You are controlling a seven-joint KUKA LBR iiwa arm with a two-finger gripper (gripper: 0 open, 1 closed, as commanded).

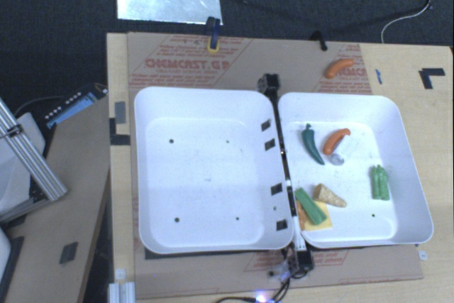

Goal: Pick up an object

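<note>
Pickup candidate, orange sausage toy (336,141), lay mid right bin (408,145) just beside green pepper (311,144), looked light, stiff, prob. slick plastic, so best pinched across narrow middle; gripper state couldn't be told.

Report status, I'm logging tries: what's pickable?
Right bin: pepper, sausage, green piece, cone. Another sausage outside. Nothing blocking.

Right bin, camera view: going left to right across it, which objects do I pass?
Green block with yellow slab → dark green pepper → tan wedge → orange sausage → light green pods. A second orange piece lies outside, on the board behind the bin.
</note>
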